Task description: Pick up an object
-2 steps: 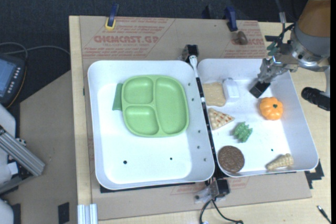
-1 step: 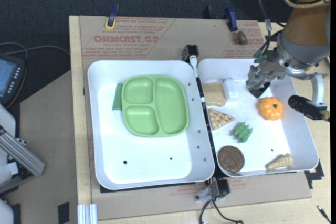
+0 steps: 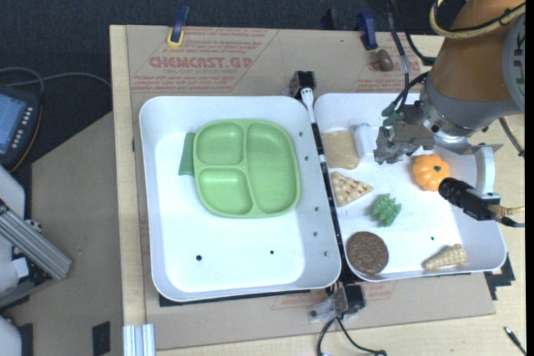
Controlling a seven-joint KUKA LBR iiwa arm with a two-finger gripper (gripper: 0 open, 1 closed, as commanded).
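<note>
On the brown surface (image 3: 250,54) two shallow white bins sit side by side. The left bin (image 3: 167,263) carries a green divided plate (image 3: 246,168) with three compartments, lying toward its upper middle, with a darker green piece (image 3: 185,154) poking out from under the plate's left edge. The right bin (image 3: 409,267) holds the small food-like objects: a tan bread-like slab (image 3: 340,149) against its left wall, a triangular waffle-patterned wedge (image 3: 349,188) just below that, a dark brown round cookie (image 3: 367,252) near the lower left corner, a green broccoli-like piece (image 3: 385,209) near the middle, a small orange pumpkin (image 3: 430,172) toward the right, and a pale cone-shaped item (image 3: 444,258) near the lower right corner. A small white piece (image 3: 362,135) lies just beside the bread-like slab. The arm (image 3: 480,54) reaches in from the right, and the jaws (image 3: 392,147) hang over the upper part of the right bin, between the slab and the pumpkin; whether they are spread or closed cannot be told, and nothing is seen between them.
</note>
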